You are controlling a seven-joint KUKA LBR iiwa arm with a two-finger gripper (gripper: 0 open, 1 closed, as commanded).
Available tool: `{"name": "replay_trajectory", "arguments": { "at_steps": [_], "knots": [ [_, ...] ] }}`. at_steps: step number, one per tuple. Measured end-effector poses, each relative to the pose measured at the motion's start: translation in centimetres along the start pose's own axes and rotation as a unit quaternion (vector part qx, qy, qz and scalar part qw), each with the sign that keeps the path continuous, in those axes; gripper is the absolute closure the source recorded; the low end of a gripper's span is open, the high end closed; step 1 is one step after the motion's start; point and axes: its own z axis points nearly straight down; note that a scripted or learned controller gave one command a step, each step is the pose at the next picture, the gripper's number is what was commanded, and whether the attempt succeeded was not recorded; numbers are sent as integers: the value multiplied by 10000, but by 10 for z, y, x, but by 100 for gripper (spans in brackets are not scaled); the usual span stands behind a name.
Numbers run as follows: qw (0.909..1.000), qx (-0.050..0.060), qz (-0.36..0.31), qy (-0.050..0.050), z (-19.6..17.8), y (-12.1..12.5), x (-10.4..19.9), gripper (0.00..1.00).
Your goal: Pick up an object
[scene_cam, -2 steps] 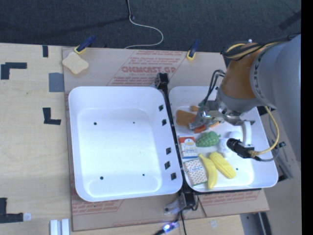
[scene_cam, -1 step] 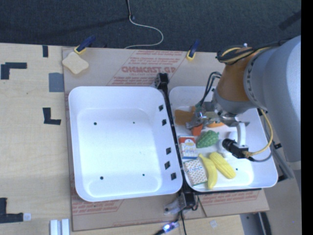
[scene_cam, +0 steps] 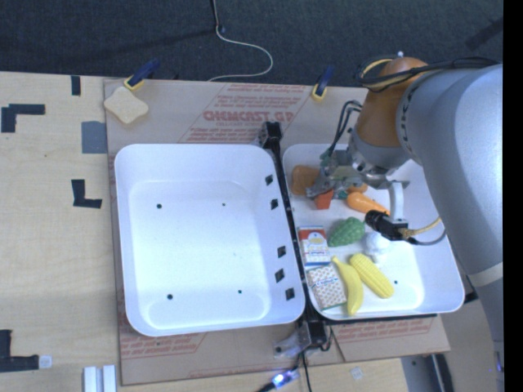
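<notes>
My gripper [scene_cam: 333,176] is down in the back left part of the right bin [scene_cam: 437,288], among small toys. A brownish-orange piece [scene_cam: 301,178] and a red piece [scene_cam: 322,198] lie right against it on its left. An orange carrot [scene_cam: 360,199] is just to its right. Further forward lie a green broccoli [scene_cam: 346,231], a yellow banana [scene_cam: 350,285], a corn cob [scene_cam: 373,274], a red-and-white box [scene_cam: 314,247] and a patterned packet [scene_cam: 325,287]. The wrist hides what is directly beneath the gripper.
The left bin [scene_cam: 131,243] sits beside the right one, with a black divider [scene_cam: 282,219] between them. A tan toast-like piece [scene_cam: 125,104] lies on the bench at the back left. The grey arm [scene_cam: 466,162] covers the right bin's right side.
</notes>
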Motion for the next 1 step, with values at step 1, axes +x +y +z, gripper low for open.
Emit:
{"name": "replay_trajectory", "arguments": {
  "at_steps": [1],
  "knots": [
    [10000, 61, 10, 10, -28, -20, 8, 100]
  ]
}}
